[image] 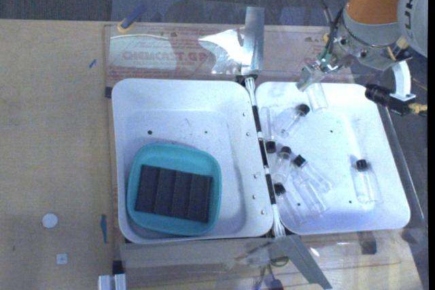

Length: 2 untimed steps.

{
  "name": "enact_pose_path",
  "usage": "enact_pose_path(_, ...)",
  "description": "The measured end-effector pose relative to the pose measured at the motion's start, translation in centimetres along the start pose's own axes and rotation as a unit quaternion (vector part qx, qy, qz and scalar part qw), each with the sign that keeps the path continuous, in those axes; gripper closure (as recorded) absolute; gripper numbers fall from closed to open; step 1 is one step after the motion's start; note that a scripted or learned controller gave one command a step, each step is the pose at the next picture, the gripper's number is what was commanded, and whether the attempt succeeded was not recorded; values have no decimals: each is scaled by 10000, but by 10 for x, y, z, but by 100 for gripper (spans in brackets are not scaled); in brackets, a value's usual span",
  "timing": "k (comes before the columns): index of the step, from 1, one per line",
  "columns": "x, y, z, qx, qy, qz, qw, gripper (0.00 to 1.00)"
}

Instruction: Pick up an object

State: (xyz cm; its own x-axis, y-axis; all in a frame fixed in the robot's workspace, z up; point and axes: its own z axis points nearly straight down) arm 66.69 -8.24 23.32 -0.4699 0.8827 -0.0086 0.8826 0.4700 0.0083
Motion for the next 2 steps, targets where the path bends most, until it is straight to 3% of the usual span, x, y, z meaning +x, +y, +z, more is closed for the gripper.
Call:
enact_pose_path(1, 0, 1, -11, -21, -22, -10, 10000, 100)
enact_pose_path(2, 9, 5, 16, 38, 38, -96, 9999, 100)
